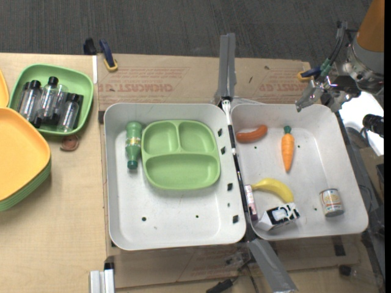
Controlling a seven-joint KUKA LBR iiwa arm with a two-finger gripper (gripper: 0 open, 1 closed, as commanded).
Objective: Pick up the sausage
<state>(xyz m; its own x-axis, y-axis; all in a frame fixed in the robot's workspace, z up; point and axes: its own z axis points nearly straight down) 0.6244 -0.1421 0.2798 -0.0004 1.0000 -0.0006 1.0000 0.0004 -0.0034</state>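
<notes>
Looking down on two shallow white bins side by side on a cardboard-covered bench. Spotting the sausage (pixel 252 133) in the right bin (pixel 351 163), up near its far-left corner, lying flat and roughly crosswise, close to the wall shared with the left bin (pixel 116 182). Just right of it, and apart from it, finding a carrot (pixel 288 151) with its green top pointing to the far side. Moving nearer in the same bin: a banana (pixel 275 189) curving toward the middle, a small black-and-white carton (pixel 281 216) just below it at the near-left corner, and a small can (pixel 331 202) standing off to the right. Now up to the gripper (pixel 313 96), parked over the far-right corner of the right bin, at the rim, well apart from the sausage and holding nothing visible; wide or narrow, cannot tell from this angle. Above it, catching the orange band (pixel 374 23) of the arm at the top right. Over in the left bin, seeing a green divided plate (pixel 181 154) with a green bottle (pixel 133 144) lying just beside its left edge. Out on the bench at far left, noting a green tray (pixel 79 81) of small dark-capped bottles and a stack of orange plates (pixel 21 157).
</notes>
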